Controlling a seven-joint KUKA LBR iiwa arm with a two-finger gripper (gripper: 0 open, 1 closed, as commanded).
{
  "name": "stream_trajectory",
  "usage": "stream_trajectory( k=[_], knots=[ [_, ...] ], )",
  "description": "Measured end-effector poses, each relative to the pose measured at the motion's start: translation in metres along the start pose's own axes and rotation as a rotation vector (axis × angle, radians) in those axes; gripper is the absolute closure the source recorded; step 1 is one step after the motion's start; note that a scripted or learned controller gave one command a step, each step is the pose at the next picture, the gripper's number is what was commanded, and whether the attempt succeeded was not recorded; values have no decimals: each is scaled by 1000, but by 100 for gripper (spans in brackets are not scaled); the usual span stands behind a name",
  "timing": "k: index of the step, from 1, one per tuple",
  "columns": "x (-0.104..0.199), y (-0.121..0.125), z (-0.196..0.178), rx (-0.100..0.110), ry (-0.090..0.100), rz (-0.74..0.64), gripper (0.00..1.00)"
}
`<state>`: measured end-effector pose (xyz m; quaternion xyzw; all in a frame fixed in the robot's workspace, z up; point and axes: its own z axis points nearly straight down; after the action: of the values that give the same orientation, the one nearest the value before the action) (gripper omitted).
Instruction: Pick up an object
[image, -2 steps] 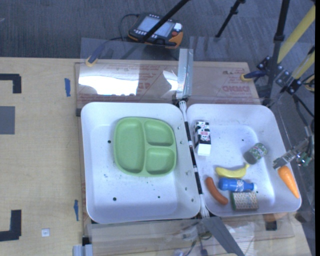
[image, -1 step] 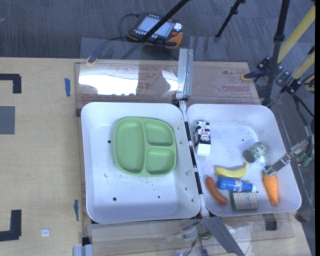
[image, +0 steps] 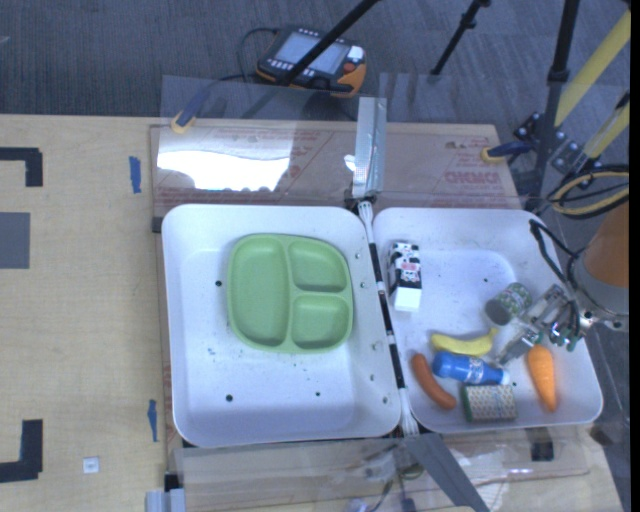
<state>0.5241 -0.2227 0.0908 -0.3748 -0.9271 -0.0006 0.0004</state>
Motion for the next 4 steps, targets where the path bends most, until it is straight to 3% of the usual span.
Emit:
stream_trajectory(
  k=[1,2,3,4],
  knots=[
    [-1,0,-8,-2,-1,3,100],
    [-17,15,4,-1,-6,-255,100],
    [18,-19,-108,-1,-1,-344,100],
    [18,-20,-108,-1,-1,-344,0]
  ],
)
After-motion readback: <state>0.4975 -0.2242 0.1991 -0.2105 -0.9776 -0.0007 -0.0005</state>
